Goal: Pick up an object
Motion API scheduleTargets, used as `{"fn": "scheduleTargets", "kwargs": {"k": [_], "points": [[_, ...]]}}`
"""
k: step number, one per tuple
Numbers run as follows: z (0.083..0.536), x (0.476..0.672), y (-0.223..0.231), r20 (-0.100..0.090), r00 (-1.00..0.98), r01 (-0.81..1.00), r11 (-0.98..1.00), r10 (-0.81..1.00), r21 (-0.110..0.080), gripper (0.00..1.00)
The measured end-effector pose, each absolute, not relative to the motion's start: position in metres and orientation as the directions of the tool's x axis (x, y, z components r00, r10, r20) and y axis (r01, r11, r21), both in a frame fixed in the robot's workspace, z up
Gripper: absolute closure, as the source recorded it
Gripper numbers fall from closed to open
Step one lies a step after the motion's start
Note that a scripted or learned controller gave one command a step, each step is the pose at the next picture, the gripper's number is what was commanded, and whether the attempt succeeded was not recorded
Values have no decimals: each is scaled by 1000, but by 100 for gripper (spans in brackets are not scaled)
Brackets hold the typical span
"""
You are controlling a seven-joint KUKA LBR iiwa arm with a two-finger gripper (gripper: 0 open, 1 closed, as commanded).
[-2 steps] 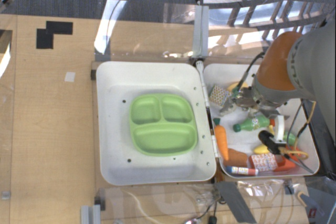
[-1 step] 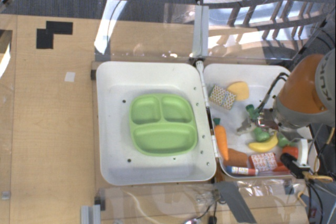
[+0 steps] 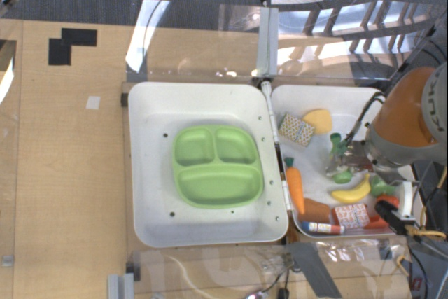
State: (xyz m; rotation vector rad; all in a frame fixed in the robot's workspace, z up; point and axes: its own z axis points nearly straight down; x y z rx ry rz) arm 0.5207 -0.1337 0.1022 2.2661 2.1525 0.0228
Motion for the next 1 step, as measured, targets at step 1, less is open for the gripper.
{"fn": "scheduleTargets", "kwargs": {"k": [1], "points": [[186, 596, -72, -1, -119, 993, 119, 993, 6, 100]]}}
